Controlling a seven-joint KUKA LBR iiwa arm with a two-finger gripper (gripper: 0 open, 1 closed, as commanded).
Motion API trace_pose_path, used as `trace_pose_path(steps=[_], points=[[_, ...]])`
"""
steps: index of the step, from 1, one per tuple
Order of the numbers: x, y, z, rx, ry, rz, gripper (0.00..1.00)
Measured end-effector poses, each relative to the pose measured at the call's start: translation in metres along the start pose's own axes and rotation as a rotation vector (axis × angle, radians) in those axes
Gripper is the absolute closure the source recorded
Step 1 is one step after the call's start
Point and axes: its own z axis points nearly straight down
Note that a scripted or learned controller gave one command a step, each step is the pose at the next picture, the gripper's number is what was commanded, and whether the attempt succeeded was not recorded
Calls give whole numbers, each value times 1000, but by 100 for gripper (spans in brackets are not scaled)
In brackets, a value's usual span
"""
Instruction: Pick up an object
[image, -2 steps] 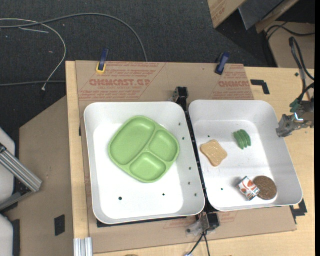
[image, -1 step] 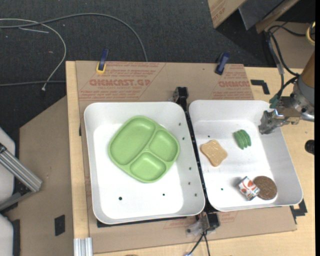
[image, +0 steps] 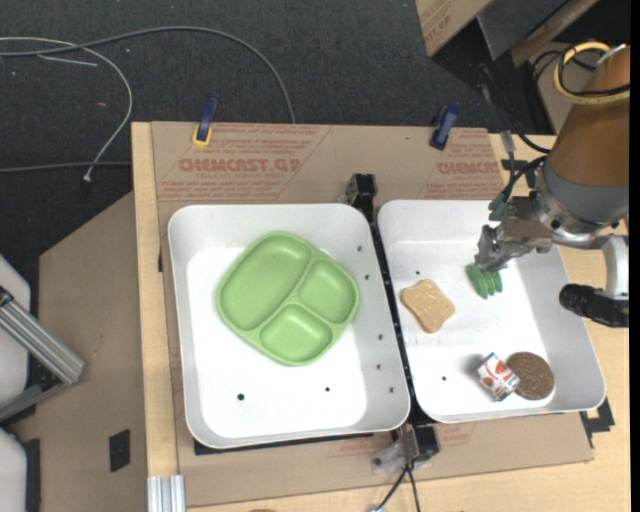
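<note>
My claw (image: 490, 262) sits over the right bin (image: 570, 340), pinching a small green piece (image: 487, 282) at its tips. I judge the grasp made; next comes a straight lift. The piece looks ridged and leafy, at ten o'clock of the bin's middle.

A small green object (image: 487, 281) hangs at the tip of the gripper (image: 489, 262), over the right bin (image: 570, 335) toward its 1 o'clock area. It looks like a short bundle of green strips pointing downward. Whether the fingers actually clasp it cannot be told. It sits at 2 o'clock from a tan bread slice (image: 427, 305).
</note>
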Motion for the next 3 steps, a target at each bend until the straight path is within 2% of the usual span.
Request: trace_pose_path(steps=[1,3], points=[[56,13,-5,-5,-2,0,100],[143,38,8,-4,-3,3,100]])
